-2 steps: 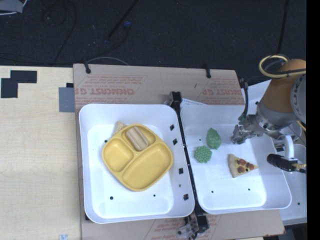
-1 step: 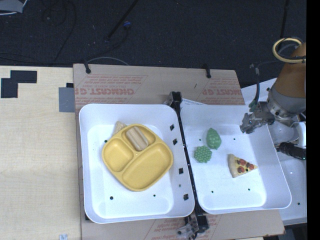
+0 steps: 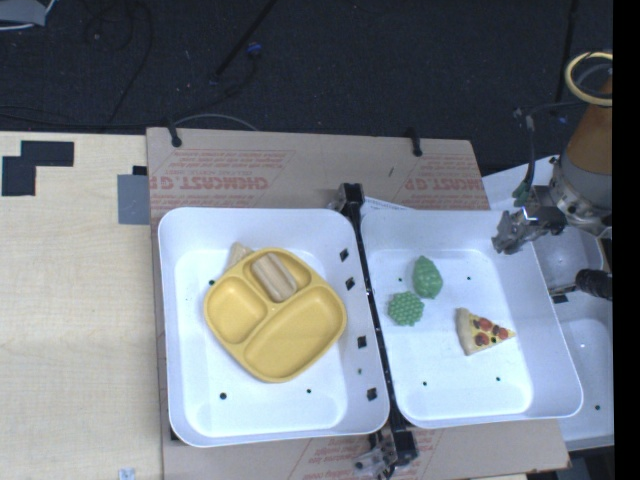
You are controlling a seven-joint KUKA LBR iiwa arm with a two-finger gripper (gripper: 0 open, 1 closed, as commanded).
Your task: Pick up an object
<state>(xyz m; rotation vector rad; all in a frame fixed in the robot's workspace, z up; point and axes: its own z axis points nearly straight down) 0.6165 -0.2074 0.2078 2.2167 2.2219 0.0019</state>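
In the right bin [image 3: 440, 403] lie a green bumpy toy [image 3: 427, 276], a second round green toy [image 3: 405, 308] just below-left of it, and a toy pizza slice [image 3: 482, 331] to their right. The left bin [image 3: 190, 388] bears a yellow divided plate [image 3: 277, 315] with a tan bread-like piece [image 3: 273, 274] in its upper compartment. My gripper [image 3: 515, 230] hangs at the right bin's upper right rim, apart from all the toys, and nothing shows between its fingers.
The arm with its orange band [image 3: 592, 138] comes in from the right edge. A black divider [image 3: 365, 298] runs between the bins. Cardboard [image 3: 300, 173] lies under both bins, with a wooden bench [image 3: 70, 308] to the left.
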